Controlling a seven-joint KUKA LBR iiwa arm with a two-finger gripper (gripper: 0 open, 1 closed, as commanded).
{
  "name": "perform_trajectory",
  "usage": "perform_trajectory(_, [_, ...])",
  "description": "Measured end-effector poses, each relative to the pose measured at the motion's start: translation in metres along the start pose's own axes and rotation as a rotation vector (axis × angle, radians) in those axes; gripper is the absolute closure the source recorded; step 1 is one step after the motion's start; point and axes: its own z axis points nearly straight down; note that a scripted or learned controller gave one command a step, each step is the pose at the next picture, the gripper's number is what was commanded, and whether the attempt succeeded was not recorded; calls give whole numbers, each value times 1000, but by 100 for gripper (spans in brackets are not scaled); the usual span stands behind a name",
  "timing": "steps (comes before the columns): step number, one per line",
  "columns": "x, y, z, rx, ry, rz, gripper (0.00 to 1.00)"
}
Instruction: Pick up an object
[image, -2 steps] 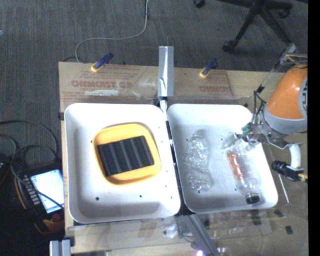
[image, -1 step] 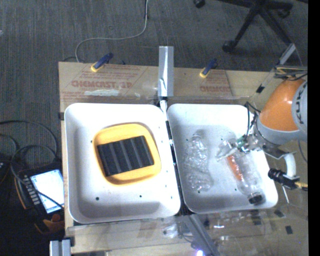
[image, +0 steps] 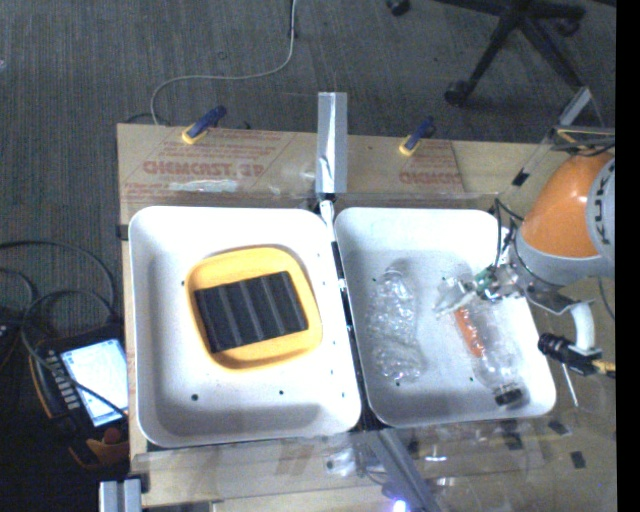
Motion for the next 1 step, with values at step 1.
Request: perform_trajectory(1, [56,42,-74,18,4,45,100])
